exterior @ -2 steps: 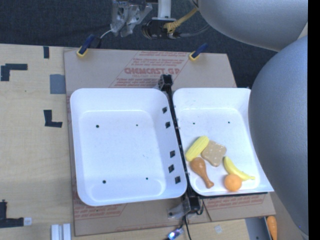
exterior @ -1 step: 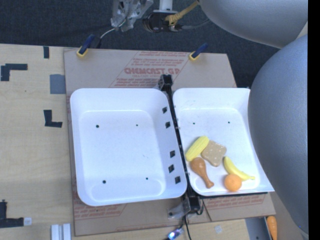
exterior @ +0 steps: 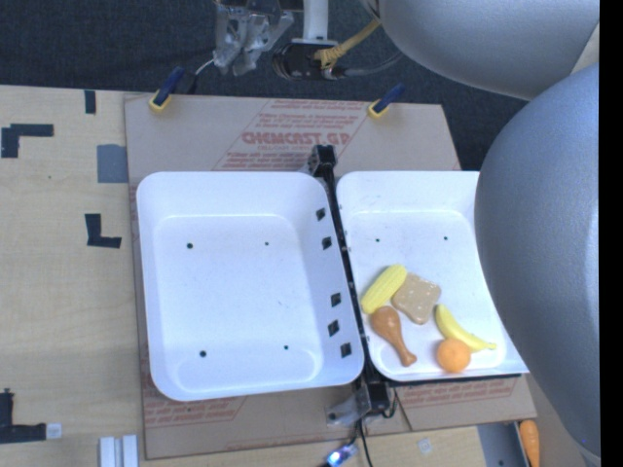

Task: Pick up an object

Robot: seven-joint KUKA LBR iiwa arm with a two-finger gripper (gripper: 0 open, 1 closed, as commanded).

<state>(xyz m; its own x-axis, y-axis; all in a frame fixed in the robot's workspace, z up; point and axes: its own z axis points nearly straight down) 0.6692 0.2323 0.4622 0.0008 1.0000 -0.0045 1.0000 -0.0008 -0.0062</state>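
Right bin [exterior: 458, 195], near corner: corn [exterior: 384, 288], bread [exterior: 417, 299], drumstick [exterior: 394, 332], banana [exterior: 459, 330] and orange [exterior: 453, 356] clustered close, several touching. Left bin [exterior: 156, 261] adjoins it on a cardboard sheet [exterior: 292, 136]. Gripper [exterior: 248, 42] hangs beyond the far edge, well apart from the items; whether it is spread or pressed together cannot be told.
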